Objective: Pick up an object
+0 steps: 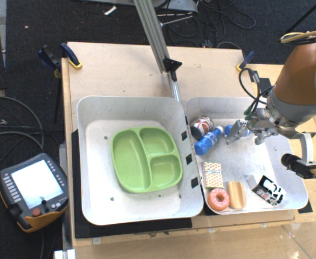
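Blue bottle [207, 141] lying on its side in the right bin [287, 166], near that bin's left wall; long axis slanted, one end toward the gripper [240, 130], the other toward the bin's left edge. Whether the gripper is released or clenched cannot be told.

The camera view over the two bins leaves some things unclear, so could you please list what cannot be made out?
- Tool: small and blurred, low in the right bin beside the blue bottle; its finger state is unreadable.
- Arm: cut off by the right edge.
- Round can: label too small to read.
- Patterned packet and black-and-white item: too small to identify.
- Left bin floor under the green divided plate: hidden.
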`<state>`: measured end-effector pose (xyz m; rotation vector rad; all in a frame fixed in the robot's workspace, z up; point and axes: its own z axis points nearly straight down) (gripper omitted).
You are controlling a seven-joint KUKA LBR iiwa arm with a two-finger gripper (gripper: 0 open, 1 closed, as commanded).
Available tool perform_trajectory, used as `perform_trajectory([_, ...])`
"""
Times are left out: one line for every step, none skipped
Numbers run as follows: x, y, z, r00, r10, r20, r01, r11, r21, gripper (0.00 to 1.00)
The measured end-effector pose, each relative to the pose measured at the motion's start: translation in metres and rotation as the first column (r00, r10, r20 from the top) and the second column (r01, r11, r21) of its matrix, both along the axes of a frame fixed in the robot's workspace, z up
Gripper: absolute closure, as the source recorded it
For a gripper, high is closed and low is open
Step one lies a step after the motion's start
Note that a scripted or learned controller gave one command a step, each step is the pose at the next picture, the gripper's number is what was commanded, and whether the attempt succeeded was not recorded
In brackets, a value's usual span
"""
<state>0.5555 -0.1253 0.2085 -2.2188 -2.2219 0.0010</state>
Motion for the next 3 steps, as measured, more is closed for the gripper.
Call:
perform_trajectory([0.000, 0.000, 0.000, 1.000, 0.000, 0.000, 0.000, 1.000, 0.000, 0.00])
perform_trajectory([0.000, 0.008, -0.061, 1.000, -0.001, -0.005, 0.001, 1.000, 0.001, 0.00])
perform_trajectory([-0.001, 0.009, -0.114, 1.000, -0.001, 0.000, 0.001, 1.000, -0.001, 0.00])
